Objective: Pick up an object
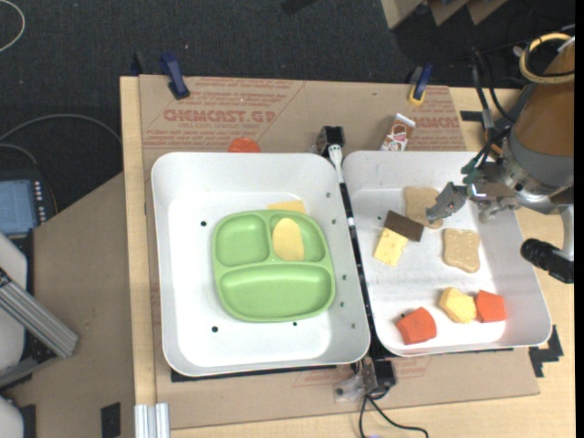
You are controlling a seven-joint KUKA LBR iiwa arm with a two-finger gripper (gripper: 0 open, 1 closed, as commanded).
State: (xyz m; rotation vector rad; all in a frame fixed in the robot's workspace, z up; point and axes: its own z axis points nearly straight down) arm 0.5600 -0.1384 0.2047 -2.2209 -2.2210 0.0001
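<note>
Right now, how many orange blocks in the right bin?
2. One orange block sits near the front edge left of centre; the other orange block lies by the front right corner, touching a yellow piece. The arm may hide more.

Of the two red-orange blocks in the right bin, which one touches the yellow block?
The smaller red-orange block at the bin's right edge: it sits against the yellow block. The larger red-orange block lies apart, further left.

dark carpet floor (73, 26); cardboard bench top (274, 108)
</note>
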